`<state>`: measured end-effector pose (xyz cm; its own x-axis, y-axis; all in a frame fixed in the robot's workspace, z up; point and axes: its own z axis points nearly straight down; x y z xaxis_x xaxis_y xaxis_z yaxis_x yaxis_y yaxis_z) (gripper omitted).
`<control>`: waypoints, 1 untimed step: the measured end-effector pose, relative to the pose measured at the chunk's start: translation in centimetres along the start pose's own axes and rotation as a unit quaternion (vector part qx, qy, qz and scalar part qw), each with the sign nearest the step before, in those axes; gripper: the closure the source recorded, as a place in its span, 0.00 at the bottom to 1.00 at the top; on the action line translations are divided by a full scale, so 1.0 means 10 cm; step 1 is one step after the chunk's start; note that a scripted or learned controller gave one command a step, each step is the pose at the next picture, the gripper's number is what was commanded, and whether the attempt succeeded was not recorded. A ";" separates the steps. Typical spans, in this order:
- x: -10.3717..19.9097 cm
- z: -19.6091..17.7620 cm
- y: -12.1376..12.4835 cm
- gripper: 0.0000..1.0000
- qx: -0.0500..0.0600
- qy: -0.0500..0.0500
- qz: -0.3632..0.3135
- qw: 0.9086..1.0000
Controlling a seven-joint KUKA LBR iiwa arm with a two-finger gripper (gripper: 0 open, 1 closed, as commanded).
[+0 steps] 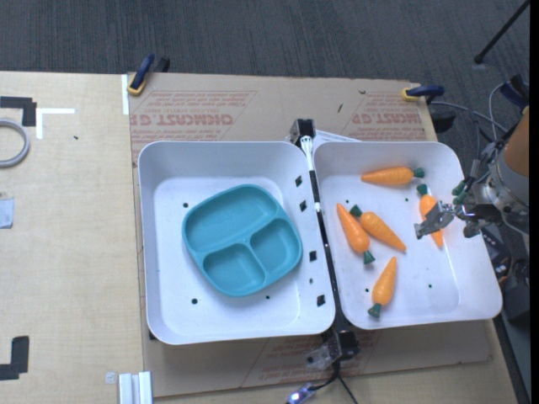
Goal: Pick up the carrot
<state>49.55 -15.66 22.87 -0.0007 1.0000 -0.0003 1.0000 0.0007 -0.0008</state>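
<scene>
Two shallow white bins sit side by side on a cardboard sheet (253,108) laid over the bench. The left bin (156,242) holds a teal divided plate (242,239) with three compartments, lying flat near the middle. The right bin (472,297) holds five toy carrots. One carrot (389,175) lies along the far side, its green tip pointing right. Two more (354,230) (383,231) lie close together near the bin's middle, angled toward each other at their far ends. A fourth (384,284) rests nearer the front wall, green end down. The fifth carrot (431,217) lies by the right wall, directly under the gripper (434,220). The fingers hang over that carrot, partly hiding it; I cannot tell whether they are spread or closed on it.
</scene>
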 end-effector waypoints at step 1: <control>0.63 1.34 -0.18 0.00 0.001 0.000 0.001 1.000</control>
<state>47.69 -9.40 9.50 0.0014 1.0000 0.0006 1.0000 -0.0014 -0.0021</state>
